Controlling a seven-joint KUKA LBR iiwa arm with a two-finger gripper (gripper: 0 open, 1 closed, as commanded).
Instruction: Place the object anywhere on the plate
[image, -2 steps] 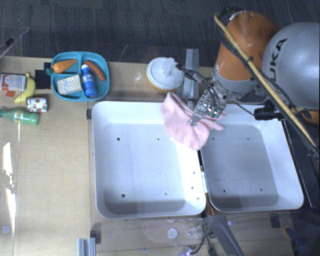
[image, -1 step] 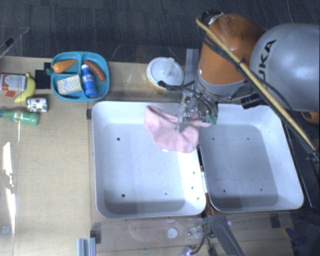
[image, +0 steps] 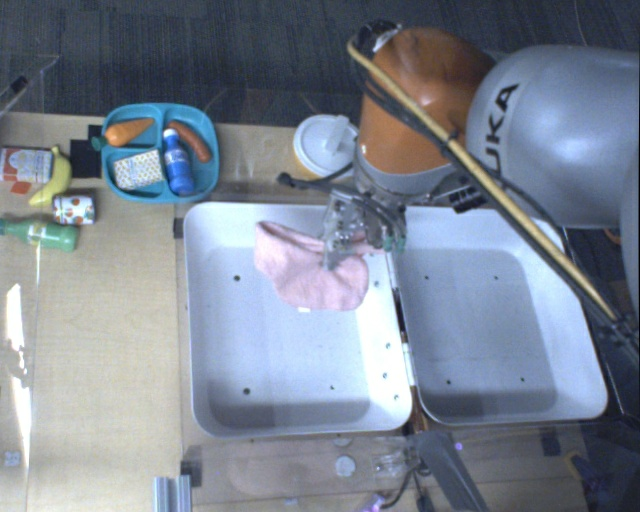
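Note:
A pink cloth (image: 305, 275) lies crumpled in the upper part of the left white bin (image: 230, 400). My gripper (image: 342, 245) hangs straight down over the cloth's upper right edge and touches or overlaps it there. The cloth's top edge runs up toward the gripper. A blue divided plate (image: 205, 135) stands on the bench beyond the left bin's far left corner. It carries toy food: an orange carrot (image: 130, 131), a blue bottle (image: 178, 165) and a patterned packet (image: 138, 170).
The right white bin (image: 500, 400) sits next to the left one. A white lidded cup (image: 322, 145) stands behind the bins, close to the arm. A toy banana (image: 55, 178), a small can (image: 74, 209) and a green bottle (image: 40, 234) lie at the bench's left.

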